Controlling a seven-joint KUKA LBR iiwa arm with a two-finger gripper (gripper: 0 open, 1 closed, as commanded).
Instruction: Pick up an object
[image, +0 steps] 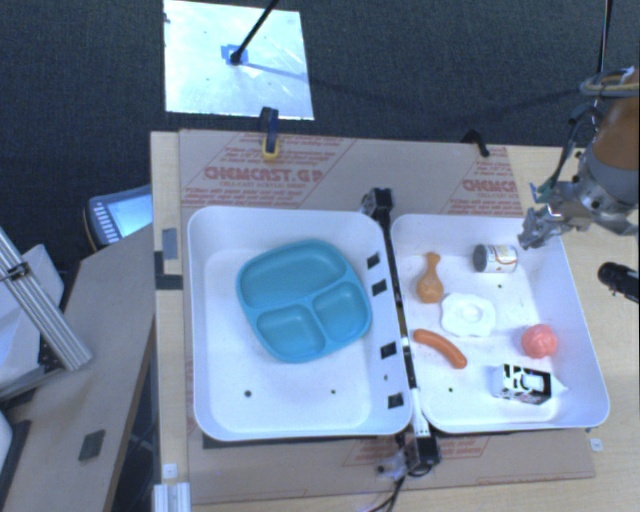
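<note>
Nearest the lens, at 5 o'clock in the right bin (585, 400): black-and-white box (525, 383), glossy, angular, printed, lying flat near the front rim. Just beyond at 1 o'clock from it, pink ball (539, 340), round and matte, slightly dimpled. At 9 o'clock from the ball, orange sausage (440, 347), smooth plastic, curved, lying slantwise beside the divider. Behind that, fried egg toy (468, 315), flat white disc with pale yolk. At 10 o'clock from the egg, tan drumstick (430, 281), bulbous at the base, narrow at the top. At 1 o'clock from the egg, small can (495, 258), cylindrical, on its side, dark end facing 9 o'clock, white label with a coloured stripe.

Left bin (215, 400), shallow white plastic with rounded corners: blue plate (303, 299), three compartments, smooth, turned askew.

Gripper (532, 232) over the right bin's far edge, at 2 o'clock from the can, grey metal, pointing down; fingers too blurred and small to judge; nothing seen held, no contact with the can visible.
</note>
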